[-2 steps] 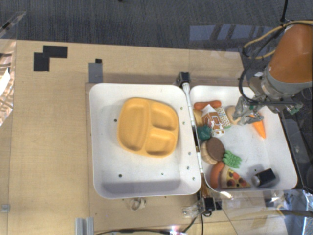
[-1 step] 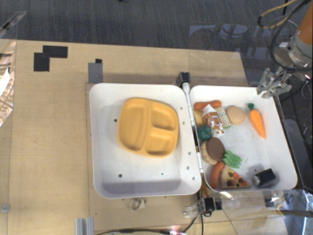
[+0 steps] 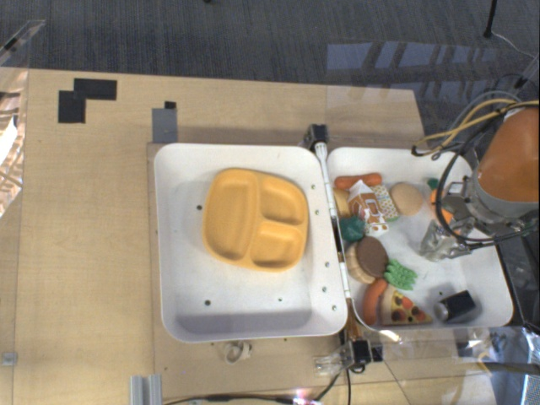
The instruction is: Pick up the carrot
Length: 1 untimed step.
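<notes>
The arm (image 3: 510,171) shows a broad, rounded orange band, glossy, with a soft highlight across its top; below the orange sits a grey collar, ringed and cylindrical; a bundle of cables (image 3: 460,129) loops off its upper side, yellow and black strands arcing together; one black lead curves down along the grey housing; the gripper (image 3: 437,245) at the end is pale metallic, silvery and boxy, with small orange accents beside it; finer detail on the wrist is too small to make out.

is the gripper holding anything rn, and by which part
Cannot be told: the gripper sits low in the right bin, with nothing visible between its fingers.
</notes>
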Each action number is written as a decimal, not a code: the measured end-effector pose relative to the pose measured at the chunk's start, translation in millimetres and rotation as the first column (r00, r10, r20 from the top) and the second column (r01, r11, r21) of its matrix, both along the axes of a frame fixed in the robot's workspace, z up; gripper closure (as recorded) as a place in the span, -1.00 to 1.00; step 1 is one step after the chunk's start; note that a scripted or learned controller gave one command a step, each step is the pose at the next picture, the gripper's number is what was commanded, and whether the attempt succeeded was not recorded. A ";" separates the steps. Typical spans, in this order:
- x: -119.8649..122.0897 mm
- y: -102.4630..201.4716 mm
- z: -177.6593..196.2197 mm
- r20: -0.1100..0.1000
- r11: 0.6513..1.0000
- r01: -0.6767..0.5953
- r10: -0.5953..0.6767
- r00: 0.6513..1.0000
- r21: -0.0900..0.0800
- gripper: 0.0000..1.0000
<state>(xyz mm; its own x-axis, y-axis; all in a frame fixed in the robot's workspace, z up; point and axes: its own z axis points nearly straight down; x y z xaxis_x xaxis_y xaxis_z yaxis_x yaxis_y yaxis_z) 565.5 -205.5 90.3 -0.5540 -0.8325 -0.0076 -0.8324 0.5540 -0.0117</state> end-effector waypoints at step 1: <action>8.5 70.2 52.4 0.000 0.970 0.244 -0.244 0.970 0.006 1.00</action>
<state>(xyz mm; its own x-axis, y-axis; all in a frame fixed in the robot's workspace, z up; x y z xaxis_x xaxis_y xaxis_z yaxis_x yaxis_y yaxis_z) 574.0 -135.3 142.7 -0.7406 -0.6719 -0.0123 -0.6718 0.7407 -0.0082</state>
